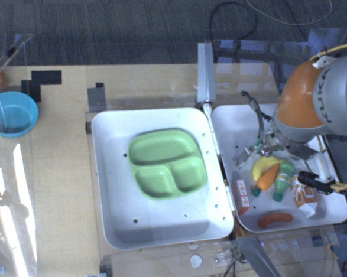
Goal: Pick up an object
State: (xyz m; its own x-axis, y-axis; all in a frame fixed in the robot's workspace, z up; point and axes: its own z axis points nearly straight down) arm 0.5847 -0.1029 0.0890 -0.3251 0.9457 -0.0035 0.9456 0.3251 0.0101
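Observation:
The right bin (234, 122) holds several items. A yellow banana (260, 168), an orange carrot (265, 178) and a green bottle (282, 179) lie bunched in its middle. A brown sausage (274, 219) lies near the front wall, a small carton (303, 193) at the right, and a red packet (242, 196) along the left wall. My gripper (258, 151) reaches in from the right and hangs low just behind the banana, its metal parts close over the banana's far end. Nothing visibly sits in its grasp.
The left bin (114, 186) holds a green divided tray (167, 162). A metal divider (217, 155) separates the bins. A blue bowl (12, 113) stands on the bench at far left. The arm's orange band (298, 99) looms over the right bin's back right.

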